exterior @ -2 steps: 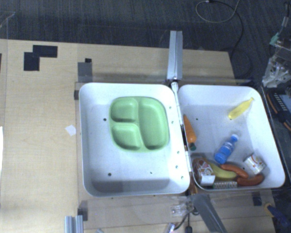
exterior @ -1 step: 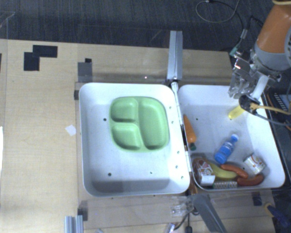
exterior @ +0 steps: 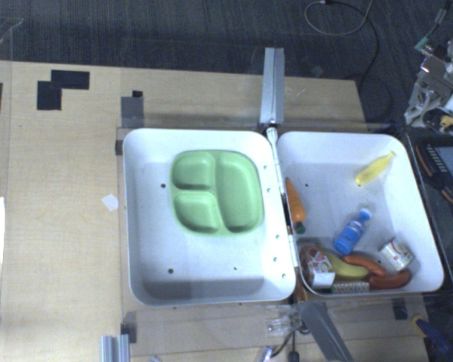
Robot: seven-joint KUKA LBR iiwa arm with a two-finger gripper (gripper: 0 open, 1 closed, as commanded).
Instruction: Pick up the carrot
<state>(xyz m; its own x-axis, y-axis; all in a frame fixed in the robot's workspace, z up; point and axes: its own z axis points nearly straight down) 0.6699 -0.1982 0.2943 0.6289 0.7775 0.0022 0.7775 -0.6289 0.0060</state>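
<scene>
The carrot (exterior: 292, 200) is a slim orange piece with a dark green end. It lies lengthwise against the left wall of the right bin (exterior: 408, 173), close to the divider between the two bins. Its green end points toward the front of the bin. Nothing touches it or covers it.
The right bin also holds a yellow bottle (exterior: 374, 169), a blue bottle (exterior: 352, 232), a small can (exterior: 395, 255), a banana (exterior: 349, 269), a red sausage-like item (exterior: 385, 277) and a snack packet (exterior: 317, 265). A green divided plate (exterior: 215, 192) sits in the left bin (exterior: 147, 225). Cabled equipment (exterior: 438, 70) stands at the far right.
</scene>
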